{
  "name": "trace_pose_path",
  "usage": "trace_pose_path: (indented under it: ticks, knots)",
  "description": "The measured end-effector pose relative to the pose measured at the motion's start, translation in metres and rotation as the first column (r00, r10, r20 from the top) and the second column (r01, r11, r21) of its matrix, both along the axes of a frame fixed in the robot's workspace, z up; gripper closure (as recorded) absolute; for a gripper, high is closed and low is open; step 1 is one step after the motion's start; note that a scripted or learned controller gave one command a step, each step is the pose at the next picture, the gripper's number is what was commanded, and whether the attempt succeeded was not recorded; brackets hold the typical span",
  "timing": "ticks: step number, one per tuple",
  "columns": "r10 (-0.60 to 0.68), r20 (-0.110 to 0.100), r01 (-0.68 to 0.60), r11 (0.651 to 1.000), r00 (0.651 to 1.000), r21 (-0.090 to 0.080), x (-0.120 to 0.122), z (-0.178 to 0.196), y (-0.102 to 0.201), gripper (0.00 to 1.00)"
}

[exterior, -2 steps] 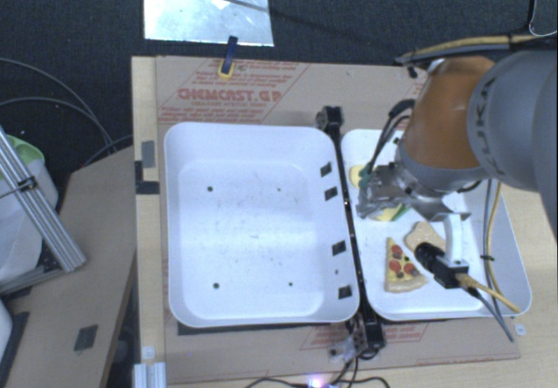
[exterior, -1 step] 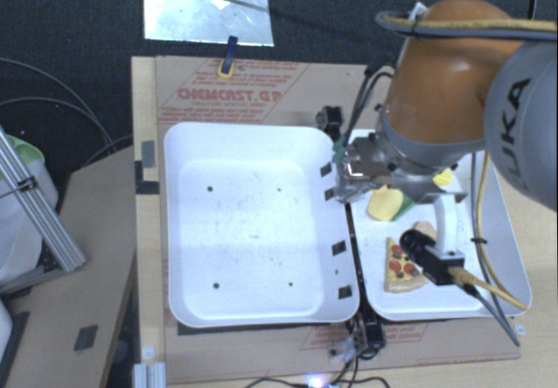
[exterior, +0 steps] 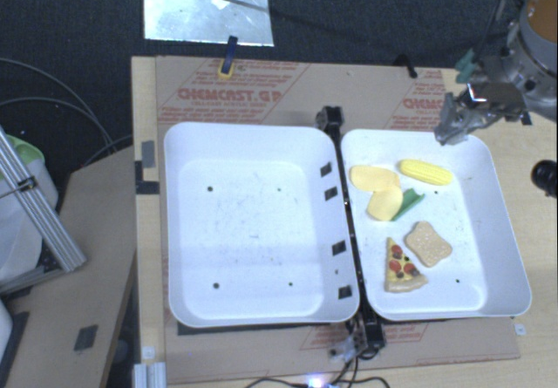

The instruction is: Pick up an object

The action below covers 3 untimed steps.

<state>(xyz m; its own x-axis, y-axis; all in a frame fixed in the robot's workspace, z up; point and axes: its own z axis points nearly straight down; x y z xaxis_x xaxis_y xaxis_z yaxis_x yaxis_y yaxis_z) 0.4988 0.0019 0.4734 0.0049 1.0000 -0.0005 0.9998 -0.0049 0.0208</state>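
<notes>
I see the left bin [exterior: 244, 221] beside the right bin [exterior: 501, 247], which holds toy toast [exterior: 428, 243], pizza slice [exterior: 402, 267] and corn cob [exterior: 425, 172]. My gripper [exterior: 453, 129] hangs over its far rim; grip unclear, nothing visibly held.

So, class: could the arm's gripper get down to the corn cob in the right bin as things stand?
Probably yes. The gripper hangs over the right bin's far rim, and the corn cob lies uncovered just below it in the view, apart from the other food pieces.
</notes>
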Motion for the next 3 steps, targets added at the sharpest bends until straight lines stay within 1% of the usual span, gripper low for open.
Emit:
trace_pose_path:
  ticks: [1, 2, 3]
  knots:
    - [0.005, -0.035, -0.005, 1.0, 0.999, 0.0, -0.003, -0.237, 0.013, 1.0]
    - [0.015, -0.023, -0.015, 1.0, 1.0, 0.003, -0.013, -0.256, 0.084, 1.0]
    - [0.011, -0.025, -0.011, 1.0, 1.0, 0.002, -0.001, -0.32, 0.115, 1.0]
